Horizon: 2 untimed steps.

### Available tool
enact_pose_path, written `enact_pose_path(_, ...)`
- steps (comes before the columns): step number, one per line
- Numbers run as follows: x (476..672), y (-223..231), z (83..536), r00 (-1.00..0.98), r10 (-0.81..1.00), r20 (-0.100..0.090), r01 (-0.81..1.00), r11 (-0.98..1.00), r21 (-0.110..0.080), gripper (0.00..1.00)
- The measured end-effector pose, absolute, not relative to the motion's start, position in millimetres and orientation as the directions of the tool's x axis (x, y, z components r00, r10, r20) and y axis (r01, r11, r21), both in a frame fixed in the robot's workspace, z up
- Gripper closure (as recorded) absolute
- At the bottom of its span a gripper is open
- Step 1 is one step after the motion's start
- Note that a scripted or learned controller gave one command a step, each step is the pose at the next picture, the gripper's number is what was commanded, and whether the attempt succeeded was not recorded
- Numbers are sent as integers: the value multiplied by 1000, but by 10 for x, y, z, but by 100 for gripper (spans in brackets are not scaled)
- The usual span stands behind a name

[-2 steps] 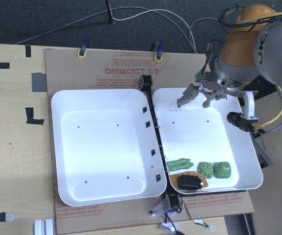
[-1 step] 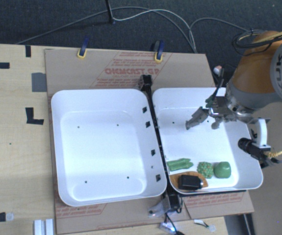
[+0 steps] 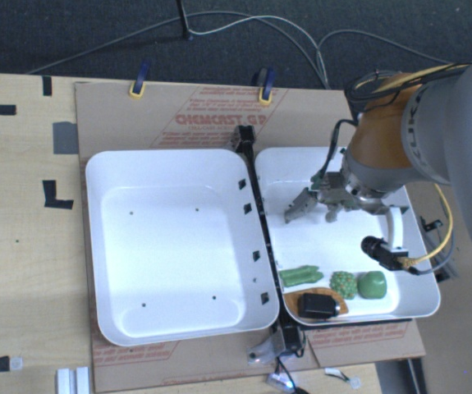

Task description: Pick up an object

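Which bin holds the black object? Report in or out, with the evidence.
In. The black object lies inside the right bin, at its near edge, on something orange, beside a green pod-shaped piece.

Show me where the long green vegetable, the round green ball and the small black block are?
long green vegetable [image 3: 300, 275], camera view, its middle.
round green ball [image 3: 373, 285], camera view, its top.
small black block [image 3: 318, 305], camera view, its upper face.

The bench was light wood with bits of black tape on its left side. A brown cardboard sheet lay flat on it, held by two clips at the back edge. Two white bins sat side by side on the cardboard.
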<state>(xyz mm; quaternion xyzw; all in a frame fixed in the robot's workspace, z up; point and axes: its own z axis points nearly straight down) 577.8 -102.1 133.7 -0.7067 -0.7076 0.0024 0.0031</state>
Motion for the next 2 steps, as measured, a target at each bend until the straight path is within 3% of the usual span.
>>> enact_pose_path(1, 6134, -859, 1322, -2, 1000, 0, 1000, 2, 0, 0)
enact_pose_path(2, 6189, -233, 2807, -5, 1000, 2, 1000, 5, 12, 0)
